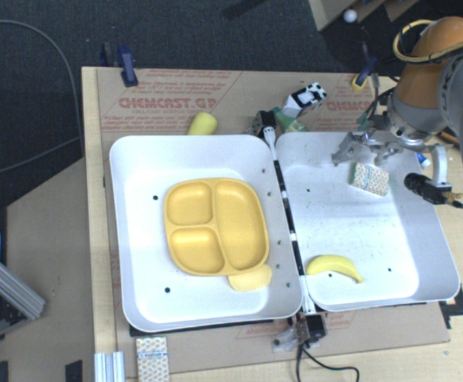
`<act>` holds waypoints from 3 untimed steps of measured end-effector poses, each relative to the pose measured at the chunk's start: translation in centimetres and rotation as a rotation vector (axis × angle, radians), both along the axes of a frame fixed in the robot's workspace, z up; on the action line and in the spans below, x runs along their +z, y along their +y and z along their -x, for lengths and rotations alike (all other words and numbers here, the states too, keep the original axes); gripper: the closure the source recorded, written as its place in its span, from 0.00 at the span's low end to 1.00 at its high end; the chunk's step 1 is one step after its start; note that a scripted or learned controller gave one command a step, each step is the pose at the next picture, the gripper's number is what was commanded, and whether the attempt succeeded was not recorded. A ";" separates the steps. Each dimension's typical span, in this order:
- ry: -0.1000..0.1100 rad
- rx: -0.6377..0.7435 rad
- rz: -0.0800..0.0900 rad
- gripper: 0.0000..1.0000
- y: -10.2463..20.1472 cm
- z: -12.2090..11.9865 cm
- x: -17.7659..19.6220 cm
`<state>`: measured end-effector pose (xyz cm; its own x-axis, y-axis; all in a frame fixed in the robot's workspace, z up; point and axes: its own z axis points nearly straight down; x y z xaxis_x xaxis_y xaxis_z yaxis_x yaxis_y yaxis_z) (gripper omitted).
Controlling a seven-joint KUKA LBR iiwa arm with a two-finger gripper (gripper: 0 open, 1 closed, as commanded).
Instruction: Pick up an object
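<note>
My gripper (367, 154) hangs over the far part of the right bin (422, 245), below the orange band of the arm. A small white box with a blue-green pattern (371, 179) lies tilted right under it, touching or nearly touching it. Whether the box is gripped is unclear. A yellow banana (334, 267) rests near the front edge of the same bin, well away from the gripper. In the left bin (136, 213) sits a yellow divided plate (215, 225) with a flat yellow piece (250, 279) poking out from under its front corner.
Behind the bins on the cardboard lie a yellow cylinder (203, 123) and a black-and-white toy (306, 98) beside a green item (285, 118). A blue clamp (126, 65) grips the board's far left edge. A second patterned box (152, 357) lies in front of the left bin.
</note>
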<state>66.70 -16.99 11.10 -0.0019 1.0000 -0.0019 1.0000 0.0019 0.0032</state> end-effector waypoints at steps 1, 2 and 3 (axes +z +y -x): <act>0.005 -0.001 -0.001 0.00 -3.2 0.6 -2.6; 0.004 -0.001 -0.003 0.00 2.6 1.7 -2.6; 0.005 -0.002 -0.002 0.00 2.7 4.4 -2.6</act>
<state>62.26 -14.31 8.47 0.0001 1.0000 0.0005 1.0000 -0.0001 -0.0021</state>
